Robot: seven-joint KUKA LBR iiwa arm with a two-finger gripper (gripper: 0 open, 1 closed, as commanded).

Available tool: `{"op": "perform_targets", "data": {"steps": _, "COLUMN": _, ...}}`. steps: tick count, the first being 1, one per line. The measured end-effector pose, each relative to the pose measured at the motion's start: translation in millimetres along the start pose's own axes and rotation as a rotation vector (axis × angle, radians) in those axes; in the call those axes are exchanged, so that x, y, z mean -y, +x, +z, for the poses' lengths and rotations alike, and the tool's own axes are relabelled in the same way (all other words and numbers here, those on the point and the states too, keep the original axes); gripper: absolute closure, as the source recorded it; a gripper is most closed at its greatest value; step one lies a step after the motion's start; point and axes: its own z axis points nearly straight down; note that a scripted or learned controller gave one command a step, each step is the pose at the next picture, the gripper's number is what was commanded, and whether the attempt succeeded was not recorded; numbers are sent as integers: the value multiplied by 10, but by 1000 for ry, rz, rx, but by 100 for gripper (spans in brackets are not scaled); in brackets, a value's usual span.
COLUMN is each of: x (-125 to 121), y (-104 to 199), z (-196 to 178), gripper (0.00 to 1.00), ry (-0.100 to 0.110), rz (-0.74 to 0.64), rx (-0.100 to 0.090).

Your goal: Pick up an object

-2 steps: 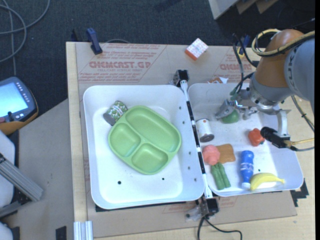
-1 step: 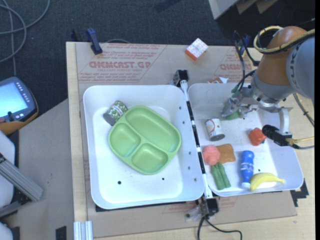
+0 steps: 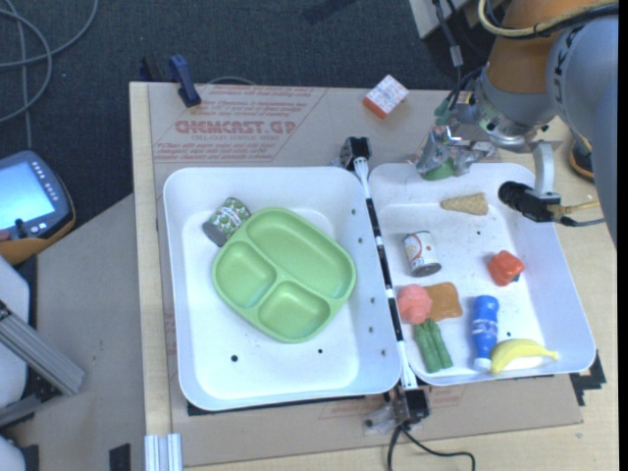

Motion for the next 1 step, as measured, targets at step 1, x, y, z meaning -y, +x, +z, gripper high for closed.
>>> {"op": "perform_targets", "data": {"steps": 1, "x": 522, "y": 465, "z": 59, "gripper": 100, "ry": 19, "rz": 4, "rx": -3}}
